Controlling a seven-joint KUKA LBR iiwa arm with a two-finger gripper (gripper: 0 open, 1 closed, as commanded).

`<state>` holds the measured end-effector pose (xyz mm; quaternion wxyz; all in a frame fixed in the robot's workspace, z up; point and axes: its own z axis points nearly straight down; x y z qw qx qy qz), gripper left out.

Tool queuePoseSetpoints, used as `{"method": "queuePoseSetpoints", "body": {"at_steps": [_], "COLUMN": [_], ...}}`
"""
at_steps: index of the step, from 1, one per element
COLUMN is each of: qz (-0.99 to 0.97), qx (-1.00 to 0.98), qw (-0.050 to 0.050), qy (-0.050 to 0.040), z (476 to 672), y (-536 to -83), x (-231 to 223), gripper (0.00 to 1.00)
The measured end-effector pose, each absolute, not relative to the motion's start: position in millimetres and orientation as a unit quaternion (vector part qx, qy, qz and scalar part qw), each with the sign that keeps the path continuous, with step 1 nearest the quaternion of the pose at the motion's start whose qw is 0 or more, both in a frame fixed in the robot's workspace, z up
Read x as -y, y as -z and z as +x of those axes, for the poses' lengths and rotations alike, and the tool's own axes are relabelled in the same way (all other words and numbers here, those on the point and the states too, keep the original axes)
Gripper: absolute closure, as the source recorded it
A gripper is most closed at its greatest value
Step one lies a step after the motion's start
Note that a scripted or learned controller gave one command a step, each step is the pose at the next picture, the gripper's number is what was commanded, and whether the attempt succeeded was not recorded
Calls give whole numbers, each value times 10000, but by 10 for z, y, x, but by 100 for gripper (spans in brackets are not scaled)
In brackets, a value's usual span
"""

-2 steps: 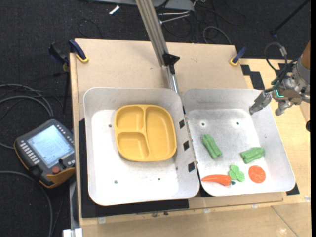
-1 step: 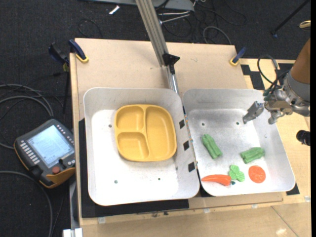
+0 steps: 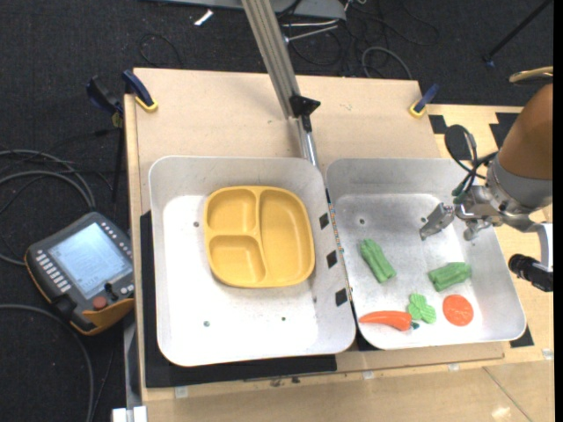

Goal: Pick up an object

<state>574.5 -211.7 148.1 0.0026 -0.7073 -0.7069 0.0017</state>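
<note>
Claw: the claw hangs over the upper right part of the right bin, its two fingers spread apart with nothing between them.
Green long piece: a ribbed green piece lies on the bin floor, down and to the left of the claw, well apart from it.
Green chunk: a shorter green chunk lies just below the claw, not touching it.
Red round piece: a red-orange disc lies below the green chunk, farther under the claw.
Small green piece: a small leafy green piece sits left of the disc.
Orange piece: a carrot-like piece lies beside the small green piece, lower left of the claw.
Yellow plate: a divided yellow plate rests in the left bin, far left of the claw.
Bench: the bench carries both bins.
</note>
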Motion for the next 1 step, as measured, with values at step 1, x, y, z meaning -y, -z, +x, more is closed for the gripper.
{"method": "queuePoseSetpoints", "body": {"at_steps": [1], "qz": [-7069], "qx": [7073], "qw": [14], "qy": [-9], "z": [5740], "y": [-952], "x": [2108], "gripper": [0]}}
